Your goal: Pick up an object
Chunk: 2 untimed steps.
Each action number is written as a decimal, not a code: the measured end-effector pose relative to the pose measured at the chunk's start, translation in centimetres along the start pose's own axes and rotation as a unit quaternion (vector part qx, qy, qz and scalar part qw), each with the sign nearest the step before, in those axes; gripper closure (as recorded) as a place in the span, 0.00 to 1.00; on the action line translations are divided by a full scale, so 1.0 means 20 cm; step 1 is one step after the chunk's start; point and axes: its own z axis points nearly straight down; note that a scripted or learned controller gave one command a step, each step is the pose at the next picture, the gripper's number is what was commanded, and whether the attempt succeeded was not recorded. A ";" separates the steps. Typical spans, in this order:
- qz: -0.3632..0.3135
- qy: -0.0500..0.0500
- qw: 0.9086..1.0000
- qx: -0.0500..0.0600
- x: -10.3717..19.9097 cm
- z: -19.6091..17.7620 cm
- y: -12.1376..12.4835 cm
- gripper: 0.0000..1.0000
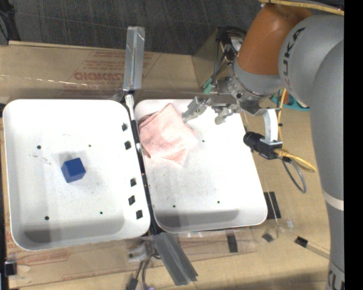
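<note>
A small blue cube (74,169) lies in the left white bin (24,125), left of its middle. A crumpled pink cloth (165,134) rests in the right white bin (230,180), at its far left corner by the divider. My gripper (206,113) hangs over the far part of the right bin, just right of the cloth. Its two fingers (193,109) stand apart and open, with nothing between them. The grey arm with its orange band comes in from the upper right.
A metal bar (134,59) stands upright behind the divider between the bins. Black clips (132,183) line the divider. Cables (290,159) and a black connector hang beside the right bin. Brown cardboard (78,65) lies under and behind both bins.
</note>
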 end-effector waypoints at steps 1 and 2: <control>-0.073 -0.001 0.997 -0.003 0.22 -0.21 0.25 0.00; -0.167 -0.001 0.986 -0.002 0.10 0.77 0.26 0.00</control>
